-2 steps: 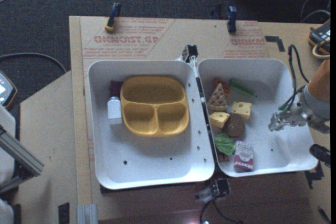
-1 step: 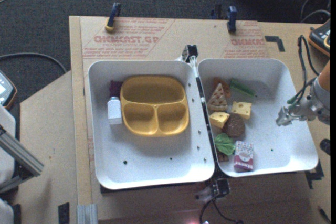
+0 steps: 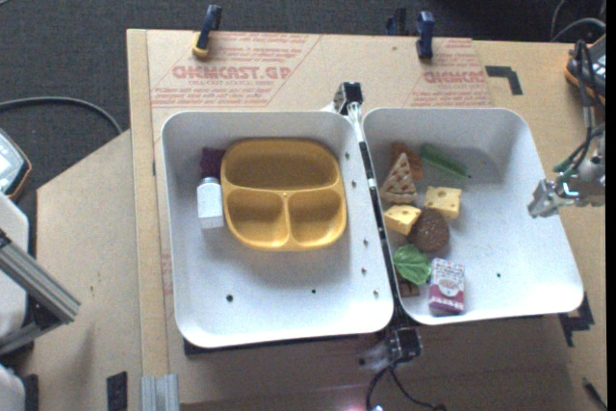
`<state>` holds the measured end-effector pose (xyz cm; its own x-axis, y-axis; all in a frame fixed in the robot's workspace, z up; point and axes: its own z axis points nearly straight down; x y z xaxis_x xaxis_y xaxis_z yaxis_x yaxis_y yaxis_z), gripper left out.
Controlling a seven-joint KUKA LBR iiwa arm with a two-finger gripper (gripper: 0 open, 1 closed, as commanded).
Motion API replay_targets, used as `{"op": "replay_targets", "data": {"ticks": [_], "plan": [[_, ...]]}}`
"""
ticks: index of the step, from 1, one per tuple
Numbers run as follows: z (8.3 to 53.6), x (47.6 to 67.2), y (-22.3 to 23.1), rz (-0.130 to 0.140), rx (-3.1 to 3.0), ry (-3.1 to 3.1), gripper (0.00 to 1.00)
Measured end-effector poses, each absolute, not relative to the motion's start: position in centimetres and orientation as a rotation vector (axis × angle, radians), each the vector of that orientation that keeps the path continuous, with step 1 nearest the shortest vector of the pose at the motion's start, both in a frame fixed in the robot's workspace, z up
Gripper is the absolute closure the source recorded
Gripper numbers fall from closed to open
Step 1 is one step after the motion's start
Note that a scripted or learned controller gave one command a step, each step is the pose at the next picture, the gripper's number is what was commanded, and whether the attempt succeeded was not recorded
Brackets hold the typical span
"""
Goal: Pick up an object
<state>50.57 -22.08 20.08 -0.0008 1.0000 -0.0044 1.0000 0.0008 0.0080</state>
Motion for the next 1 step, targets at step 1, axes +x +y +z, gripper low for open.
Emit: {"op": "replay_targets", "data": {"ticks": [1], "plan": [[22.67, 50.68, -22.13, 0.003, 2.216, 2.218, 1.00]]}}
